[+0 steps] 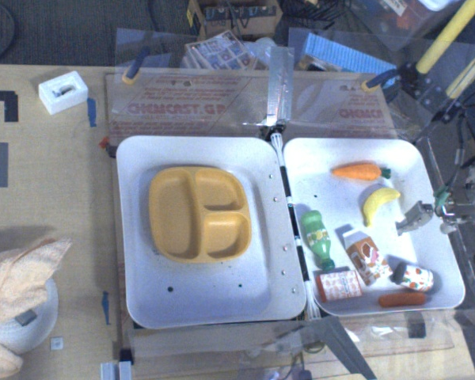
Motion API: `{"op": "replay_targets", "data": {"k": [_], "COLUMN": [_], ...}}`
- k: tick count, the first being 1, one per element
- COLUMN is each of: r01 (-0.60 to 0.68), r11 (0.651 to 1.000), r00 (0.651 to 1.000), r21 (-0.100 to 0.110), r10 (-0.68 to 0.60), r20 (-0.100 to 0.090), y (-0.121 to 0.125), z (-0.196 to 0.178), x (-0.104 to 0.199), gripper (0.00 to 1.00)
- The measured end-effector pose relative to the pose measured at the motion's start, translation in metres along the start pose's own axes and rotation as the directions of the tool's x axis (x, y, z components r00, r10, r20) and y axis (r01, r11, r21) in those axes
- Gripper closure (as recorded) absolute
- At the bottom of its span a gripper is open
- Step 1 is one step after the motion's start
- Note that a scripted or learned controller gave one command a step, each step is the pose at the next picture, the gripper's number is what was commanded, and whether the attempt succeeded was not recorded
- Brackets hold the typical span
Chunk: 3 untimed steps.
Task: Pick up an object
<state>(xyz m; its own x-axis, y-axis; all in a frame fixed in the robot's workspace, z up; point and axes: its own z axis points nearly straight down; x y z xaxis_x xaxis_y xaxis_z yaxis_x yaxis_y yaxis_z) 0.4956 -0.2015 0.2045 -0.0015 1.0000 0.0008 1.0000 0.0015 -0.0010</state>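
A yellow tray (199, 214) is seen in the left bin (134, 291), and a banana (378, 204) lies in the right bin (443, 283), just left of the gripper (416, 217). The banana is judged light, smooth and firm, best pinched across its middle. Nothing is held by the gripper, how wide it stands cannot be told, and the bin's right wall is close by.
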Motion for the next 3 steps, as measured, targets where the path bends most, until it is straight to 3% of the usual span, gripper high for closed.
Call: {"op": "replay_targets", "data": {"k": [1,2,3], "r01": [0.147,0.102,0.099], "r11": [0.989,0.995,0.995], "r00": [0.989,0.995,0.995], "r21": [-0.009,-0.007,-0.018], "r10": [-0.147,-0.102,-0.099], "r20": [0.005,0.001,0.006], "y": [0.047,-0.014,-0.011], "z": [0.117,0.117,0.105], "x": [0.035,0.055,0.052], "gripper": [0.0,0.0,1.0]}}
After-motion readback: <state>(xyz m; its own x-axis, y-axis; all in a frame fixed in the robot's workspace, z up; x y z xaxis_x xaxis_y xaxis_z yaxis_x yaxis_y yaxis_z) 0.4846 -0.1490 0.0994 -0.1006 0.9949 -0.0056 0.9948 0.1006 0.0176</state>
